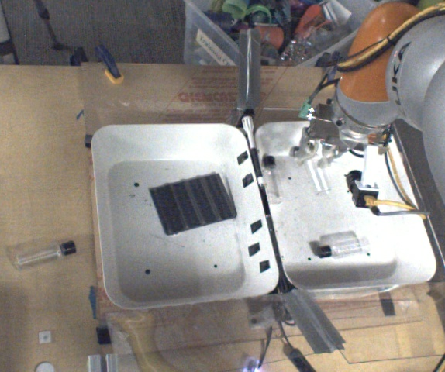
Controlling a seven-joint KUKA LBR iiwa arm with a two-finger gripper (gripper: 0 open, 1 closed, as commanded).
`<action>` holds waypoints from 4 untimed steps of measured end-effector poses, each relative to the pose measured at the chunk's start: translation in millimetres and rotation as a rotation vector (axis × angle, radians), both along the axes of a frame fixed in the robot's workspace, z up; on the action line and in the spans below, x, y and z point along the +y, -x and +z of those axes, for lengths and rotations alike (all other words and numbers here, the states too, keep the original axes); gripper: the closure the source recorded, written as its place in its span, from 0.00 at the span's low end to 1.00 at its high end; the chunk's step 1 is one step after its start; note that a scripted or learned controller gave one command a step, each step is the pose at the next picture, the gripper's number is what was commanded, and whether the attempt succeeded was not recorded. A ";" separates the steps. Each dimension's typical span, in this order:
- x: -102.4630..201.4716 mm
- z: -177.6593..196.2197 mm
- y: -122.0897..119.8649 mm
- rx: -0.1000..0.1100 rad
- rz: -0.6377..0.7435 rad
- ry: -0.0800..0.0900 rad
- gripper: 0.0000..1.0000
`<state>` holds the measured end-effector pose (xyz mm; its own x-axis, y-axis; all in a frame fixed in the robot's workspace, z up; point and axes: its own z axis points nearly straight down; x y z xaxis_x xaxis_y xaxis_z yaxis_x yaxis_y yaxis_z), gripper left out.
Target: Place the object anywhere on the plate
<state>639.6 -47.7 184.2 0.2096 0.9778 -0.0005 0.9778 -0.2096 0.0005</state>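
A dark ribbed plate (191, 202) lies flat in the middle of the left bin (114, 149). A small clear vial with a black cap (339, 246) lies on its side near the front of the right bin (408, 242). My gripper (319, 178) hangs over the back half of the right bin, pointing down. It is behind the vial and apart from it, and nothing shows in its grasp. The grey arm with its orange band (381, 37) comes in from the upper right.
A metal divider (257, 184) with black tabs separates the two bins. A small black piece (269, 161) sits at the right bin's back left. Another clear vial (43, 252) lies on the bench left of the bins. A crate of colourful items (284, 14) stands behind.
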 end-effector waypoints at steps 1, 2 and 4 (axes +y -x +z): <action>81.0 0.3 -26.8 0.001 -0.220 0.000 1.00; 123.8 -16.9 -3.4 -0.017 0.044 0.028 1.00; 237.7 -10.7 -17.9 0.000 -0.088 -0.001 1.00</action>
